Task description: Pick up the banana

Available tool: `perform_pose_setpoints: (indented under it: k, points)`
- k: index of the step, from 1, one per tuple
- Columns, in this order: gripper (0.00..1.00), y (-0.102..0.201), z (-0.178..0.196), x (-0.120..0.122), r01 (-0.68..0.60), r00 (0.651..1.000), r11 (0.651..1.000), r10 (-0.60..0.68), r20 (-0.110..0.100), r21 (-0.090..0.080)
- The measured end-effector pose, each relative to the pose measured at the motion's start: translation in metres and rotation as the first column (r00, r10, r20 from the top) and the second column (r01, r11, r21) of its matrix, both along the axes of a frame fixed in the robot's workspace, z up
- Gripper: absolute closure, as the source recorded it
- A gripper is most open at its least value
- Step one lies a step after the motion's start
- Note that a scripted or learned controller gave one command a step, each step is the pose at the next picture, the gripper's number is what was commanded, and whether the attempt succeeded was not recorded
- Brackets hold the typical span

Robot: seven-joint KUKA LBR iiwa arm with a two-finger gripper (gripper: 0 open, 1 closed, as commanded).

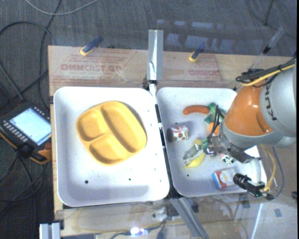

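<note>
Hovering over the right bin [249, 180], the gripper [207, 147] sits right at the banana [195, 159] to grab it, finger spread unreadable.

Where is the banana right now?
The banana lies in the right bin, near its middle, just left of the gripper. A small can sits up and to its left, a carrot further back.

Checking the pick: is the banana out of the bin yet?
Not visibly. The banana lies on the right bin's floor beside the gripper; a grip cannot be told.
</note>
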State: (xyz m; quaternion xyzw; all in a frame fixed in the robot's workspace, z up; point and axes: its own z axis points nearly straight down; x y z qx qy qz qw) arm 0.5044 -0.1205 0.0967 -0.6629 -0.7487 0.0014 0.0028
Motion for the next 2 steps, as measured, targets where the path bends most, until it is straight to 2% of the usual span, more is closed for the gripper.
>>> perform_pose_setpoints:
  k: [1,2]
  points:
    - [1.0,0.001,0.006,-0.001,0.004,1.0,1.0,-0.004,-0.006,0.004]
    - [1.0,0.069,0.084,0.051,0.069,0.998,0.998,-0.069,0.001,-0.003]
